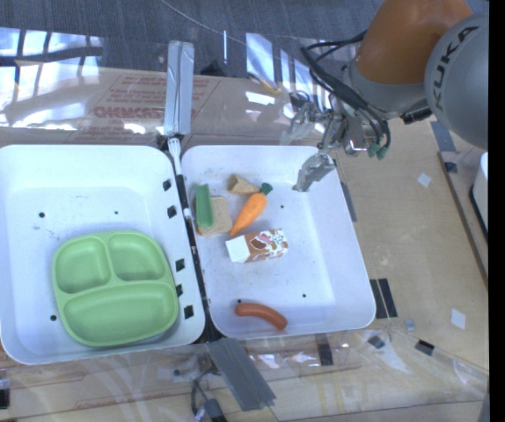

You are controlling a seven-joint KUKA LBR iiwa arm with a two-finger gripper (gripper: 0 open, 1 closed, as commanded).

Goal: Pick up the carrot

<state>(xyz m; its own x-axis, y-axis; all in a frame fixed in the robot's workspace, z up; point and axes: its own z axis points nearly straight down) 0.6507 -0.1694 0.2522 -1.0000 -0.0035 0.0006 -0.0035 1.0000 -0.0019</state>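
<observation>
Carrot [249, 212] lies slantwise in the right bin [340, 271], beside a small carton [259, 245]; gripper [314, 170] hangs over the bin's far corner, finger spread unreadable.

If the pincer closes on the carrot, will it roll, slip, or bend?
The carrot looks like a smooth, rigid toy, so it probably will not bend. Its tapered, rounded body may slip toward the narrow tip or roll if pushed sideways. It lies close to the sandwich and the small carton, which may shift too. The pincer hangs above the bin.
</observation>
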